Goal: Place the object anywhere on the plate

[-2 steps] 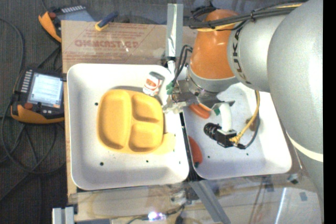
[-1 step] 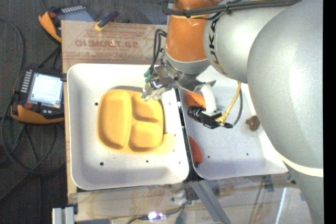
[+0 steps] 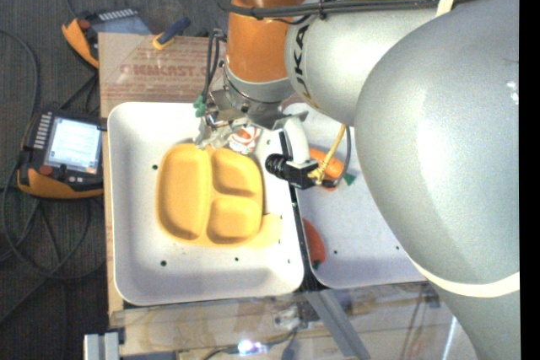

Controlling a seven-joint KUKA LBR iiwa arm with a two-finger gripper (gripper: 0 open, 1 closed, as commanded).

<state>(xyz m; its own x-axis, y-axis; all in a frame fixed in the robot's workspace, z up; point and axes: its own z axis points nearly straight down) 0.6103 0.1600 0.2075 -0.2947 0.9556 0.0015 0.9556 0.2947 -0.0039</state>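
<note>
Left bin (image 3: 135,265) holds a yellow divided plate (image 3: 211,194). Around it: a cardboard sheet (image 3: 152,76) behind, a handheld pendant (image 3: 63,152) to the left. The arm's bulk (image 3: 422,114) hides most of the right bin (image 3: 363,261). The gripper (image 3: 221,131) hangs over the plate's far edge beside a small red-and-white object (image 3: 244,139), partly hidden; whether it grips is indiscernible.

A robotics lab or test cell: a large grey industrial arm (image 3: 405,97) with an orange band reaches over two white bins (image 3: 126,265) on a worktop, with a handheld control pendant (image 3: 63,152) and loose cables (image 3: 34,240) lying on dark carpet alongside.
</note>
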